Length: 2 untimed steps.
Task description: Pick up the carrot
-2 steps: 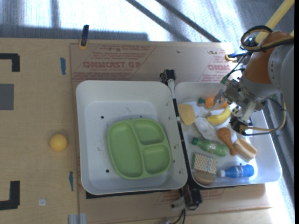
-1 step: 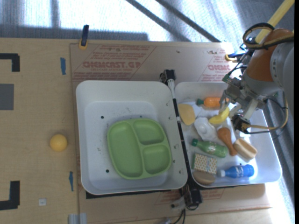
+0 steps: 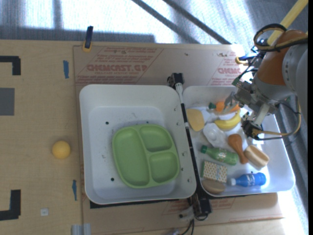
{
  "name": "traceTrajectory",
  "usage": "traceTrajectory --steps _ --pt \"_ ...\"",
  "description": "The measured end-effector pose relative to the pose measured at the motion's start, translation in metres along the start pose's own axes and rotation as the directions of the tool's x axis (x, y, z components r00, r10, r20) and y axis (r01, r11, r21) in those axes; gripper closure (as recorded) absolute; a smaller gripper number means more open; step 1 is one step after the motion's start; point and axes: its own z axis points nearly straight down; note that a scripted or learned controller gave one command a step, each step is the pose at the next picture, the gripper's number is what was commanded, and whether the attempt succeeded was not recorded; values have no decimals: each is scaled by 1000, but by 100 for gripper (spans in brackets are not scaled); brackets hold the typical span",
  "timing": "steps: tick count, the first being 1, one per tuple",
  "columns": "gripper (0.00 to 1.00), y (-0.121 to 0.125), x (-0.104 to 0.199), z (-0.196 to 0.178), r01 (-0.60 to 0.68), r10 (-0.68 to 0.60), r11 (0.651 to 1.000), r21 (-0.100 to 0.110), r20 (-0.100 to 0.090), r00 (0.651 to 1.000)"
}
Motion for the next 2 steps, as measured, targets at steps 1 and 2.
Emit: traceTrajectory --steps 1,2 --pt "0 19 2 23 -136 135 988 70 27 991" --pt "0 26 -12 24 -363 364 927 94 15 931"
